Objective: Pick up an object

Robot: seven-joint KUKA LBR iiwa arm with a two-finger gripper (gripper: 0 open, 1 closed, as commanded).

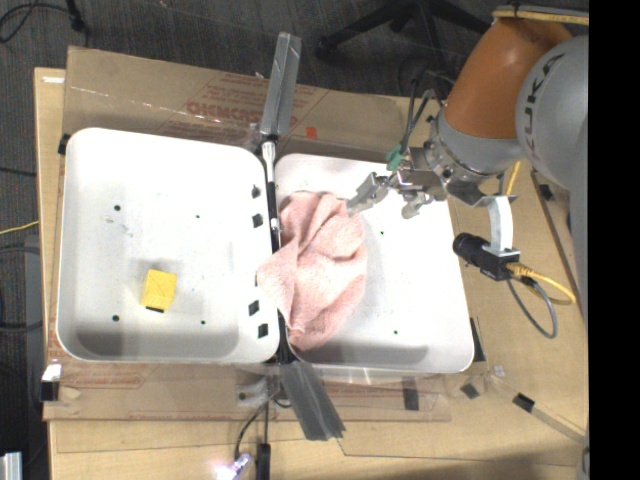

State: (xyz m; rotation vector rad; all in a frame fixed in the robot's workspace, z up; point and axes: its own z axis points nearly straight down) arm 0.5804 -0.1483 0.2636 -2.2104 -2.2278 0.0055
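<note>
I see a yellow block [159, 290] in the left bin [150, 158], lower left. Pink cloth [318, 266] crumpled at left side of right bin [430, 298], draped over the divider. Gripper [388, 196] just above cloth's top-right edge, fingers spread, nothing between them. Arm [515, 78] upper right.

Red printed lettering runs across the flattened cardboard sheet [200, 93] lying under the far edge of the two bins; it appears upside down from this view and is too faint to make out. On the grey arm casing [555, 78] at the right, part of large dark letters shows, reading roughly "UK".
</note>
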